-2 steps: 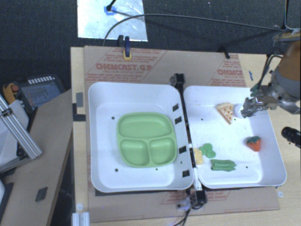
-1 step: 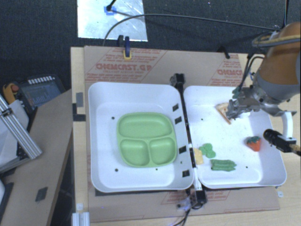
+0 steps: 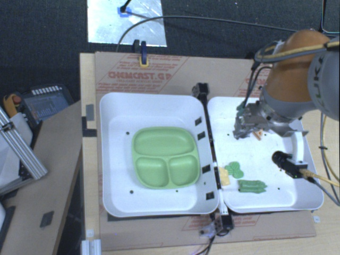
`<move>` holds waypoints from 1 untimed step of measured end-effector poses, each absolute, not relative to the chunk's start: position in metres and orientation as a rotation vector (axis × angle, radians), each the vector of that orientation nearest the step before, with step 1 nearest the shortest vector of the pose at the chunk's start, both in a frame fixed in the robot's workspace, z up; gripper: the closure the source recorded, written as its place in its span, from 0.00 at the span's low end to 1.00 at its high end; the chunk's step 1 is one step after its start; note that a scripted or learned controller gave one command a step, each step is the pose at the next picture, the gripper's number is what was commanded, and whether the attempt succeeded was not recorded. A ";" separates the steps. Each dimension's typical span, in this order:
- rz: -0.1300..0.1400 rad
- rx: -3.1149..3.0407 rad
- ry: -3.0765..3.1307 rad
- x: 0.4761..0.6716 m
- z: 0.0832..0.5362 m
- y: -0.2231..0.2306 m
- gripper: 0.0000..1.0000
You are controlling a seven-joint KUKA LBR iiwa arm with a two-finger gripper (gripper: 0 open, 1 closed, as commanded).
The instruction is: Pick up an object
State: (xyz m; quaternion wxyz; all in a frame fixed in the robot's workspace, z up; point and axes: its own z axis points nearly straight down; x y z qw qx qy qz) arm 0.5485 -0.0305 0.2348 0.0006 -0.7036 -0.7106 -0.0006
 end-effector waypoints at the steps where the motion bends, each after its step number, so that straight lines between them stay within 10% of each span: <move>1: -0.001 -2.209 -2.230 0.532 0.226 0.023 1.00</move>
